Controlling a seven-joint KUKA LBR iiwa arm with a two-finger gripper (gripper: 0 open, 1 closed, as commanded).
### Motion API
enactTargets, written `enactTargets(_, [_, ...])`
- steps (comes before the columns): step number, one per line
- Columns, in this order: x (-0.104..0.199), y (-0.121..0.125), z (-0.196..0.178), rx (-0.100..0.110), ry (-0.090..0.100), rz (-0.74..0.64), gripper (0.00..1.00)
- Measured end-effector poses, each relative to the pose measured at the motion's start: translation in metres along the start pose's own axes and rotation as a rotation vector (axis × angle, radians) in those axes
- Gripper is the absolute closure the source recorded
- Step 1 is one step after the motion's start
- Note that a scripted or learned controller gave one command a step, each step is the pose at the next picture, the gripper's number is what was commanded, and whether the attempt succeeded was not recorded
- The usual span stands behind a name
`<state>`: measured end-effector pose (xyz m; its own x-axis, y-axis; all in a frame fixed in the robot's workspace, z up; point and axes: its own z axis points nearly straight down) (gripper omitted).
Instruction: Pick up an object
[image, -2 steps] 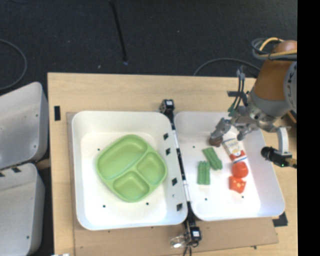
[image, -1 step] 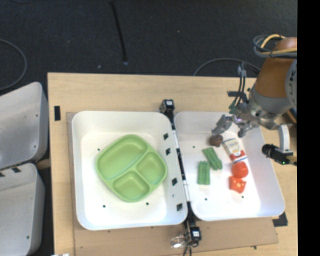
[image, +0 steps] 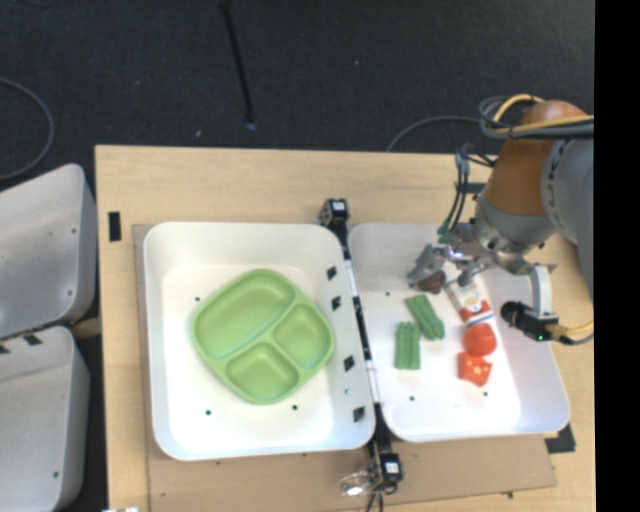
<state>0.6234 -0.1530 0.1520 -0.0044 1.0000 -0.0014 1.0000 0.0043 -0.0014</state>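
Far to my gripper's (image: 436, 268) left a green tray (image: 262, 335) fills the left bin (image: 170, 420), while in the right bin (image: 520, 405) just below me lie two green pieces (image: 417, 330) and two red ones (image: 477, 352); whether I'm spread I cannot tell.

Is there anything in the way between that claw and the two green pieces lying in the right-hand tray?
Nothing visible blocks it. The gripper hangs over the right bin, just above the green pieces, with bare white floor between. The red pieces and a small white-and-red item lie off to the side.
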Motion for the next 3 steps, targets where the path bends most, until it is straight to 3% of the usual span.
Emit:
enactTargets(1, [-0.001, 0.0, 0.052, 0.0, 0.0, 0.004, 0.0])
enactTargets(2, [-0.002, 0.001, 0.038, -0.006, -0.002, 0.005, 1.0])
enactTargets(3, [0.006, -0.001, -0.017, -0.007, 0.0, 0.001, 1.0])
